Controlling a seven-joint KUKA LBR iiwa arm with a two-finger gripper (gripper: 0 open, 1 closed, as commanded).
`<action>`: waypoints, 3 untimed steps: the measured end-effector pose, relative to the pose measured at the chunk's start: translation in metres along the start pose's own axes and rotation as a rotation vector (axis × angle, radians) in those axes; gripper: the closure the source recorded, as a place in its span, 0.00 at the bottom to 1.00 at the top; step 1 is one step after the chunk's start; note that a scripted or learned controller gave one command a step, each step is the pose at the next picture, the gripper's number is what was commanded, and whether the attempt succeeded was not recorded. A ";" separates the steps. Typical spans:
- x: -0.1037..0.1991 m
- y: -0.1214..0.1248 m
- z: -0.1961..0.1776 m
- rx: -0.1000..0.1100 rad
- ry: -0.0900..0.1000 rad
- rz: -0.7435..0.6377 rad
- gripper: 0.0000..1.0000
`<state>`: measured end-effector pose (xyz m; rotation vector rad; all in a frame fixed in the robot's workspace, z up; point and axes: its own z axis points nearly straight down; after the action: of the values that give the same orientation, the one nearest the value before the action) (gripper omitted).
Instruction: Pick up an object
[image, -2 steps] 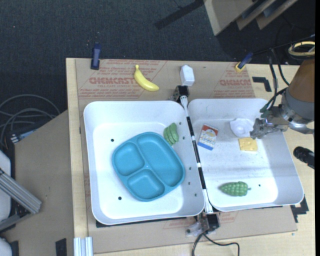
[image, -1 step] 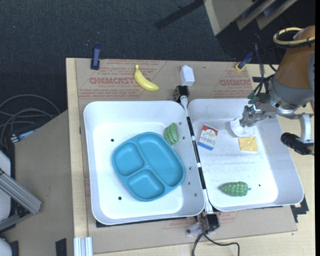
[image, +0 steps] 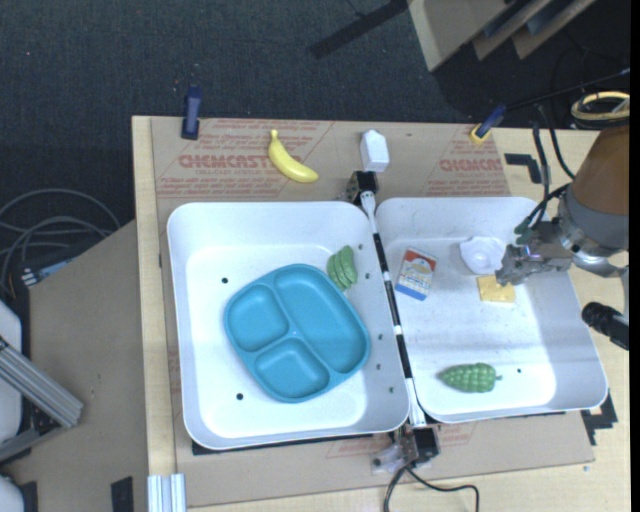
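Care is the point here: the gripper (image: 512, 268), its state hard to tell, should settle squarely over the yellow block (image: 496, 290) before closing.

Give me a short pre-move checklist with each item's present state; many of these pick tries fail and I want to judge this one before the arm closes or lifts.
1. Gripper is over the right bin: ok.
2. Target is below it: yellow block lies right under the gripper: ok.
3. Block is between the fingers: cannot tell.
4. Neighbours are clear: white cup sits close beside the block: not ok.
5. Small carton and green grapes lie apart from the gripper: ok.
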<state>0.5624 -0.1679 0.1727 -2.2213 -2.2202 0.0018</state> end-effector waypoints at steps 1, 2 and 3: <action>0.059 0.064 -0.014 -0.004 0.001 -0.003 1.00; 0.113 0.003 -0.012 0.001 0.001 -0.002 1.00; 0.034 -0.009 -0.079 -0.004 -0.002 0.000 1.00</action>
<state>0.5535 -0.1334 0.2518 -2.2245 -2.2225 -0.0004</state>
